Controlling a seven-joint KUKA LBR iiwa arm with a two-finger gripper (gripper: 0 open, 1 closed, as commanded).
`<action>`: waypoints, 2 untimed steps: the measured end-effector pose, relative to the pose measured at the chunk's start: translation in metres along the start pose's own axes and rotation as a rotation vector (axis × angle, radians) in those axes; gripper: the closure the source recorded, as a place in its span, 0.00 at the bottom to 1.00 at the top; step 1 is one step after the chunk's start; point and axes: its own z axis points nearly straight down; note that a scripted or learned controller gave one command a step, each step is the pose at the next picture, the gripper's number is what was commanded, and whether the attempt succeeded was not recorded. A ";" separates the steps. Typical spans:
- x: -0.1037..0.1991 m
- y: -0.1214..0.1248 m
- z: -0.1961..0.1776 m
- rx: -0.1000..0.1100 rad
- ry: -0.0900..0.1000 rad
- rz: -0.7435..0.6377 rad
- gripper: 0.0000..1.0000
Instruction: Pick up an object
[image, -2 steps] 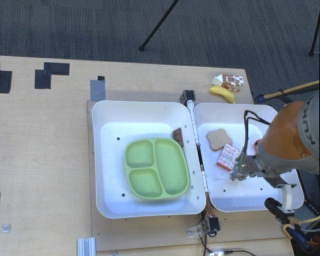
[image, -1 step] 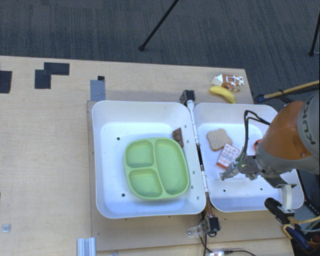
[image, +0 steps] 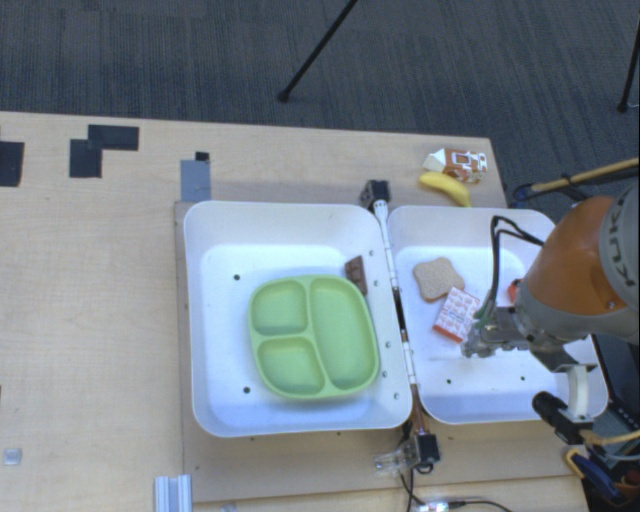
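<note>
Two shallow white plastic bins with rounded corners sit side by side on the pale wood-grain counter (image: 90, 330). The left bin (image: 215, 300) holds a glossy lime-green divided tray (image: 313, 337) with three rounded compartments; at the tray's 1 o'clock a small dark brown chunk (image: 355, 269) lies against the bin wall. In the right bin (image: 480, 400), a flat tan slice shaped like bread (image: 437, 277) lies just at 11 o'clock of a small red-and-white printed packet (image: 456, 314), the two close or touching. The metallic gripper (image: 482, 340) hangs at the packet's 4 o'clock, just beside it; whether it is wide or narrow cannot be told. Beyond the bins at 12 o'clock, a curved yellow banana (image: 444, 187) lies beside a small boxy carton (image: 460, 161).
</note>
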 end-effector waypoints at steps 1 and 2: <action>0.000 0.000 0.000 0.000 0.000 0.000 0.00; 0.022 -0.001 0.027 0.001 -0.002 0.003 0.00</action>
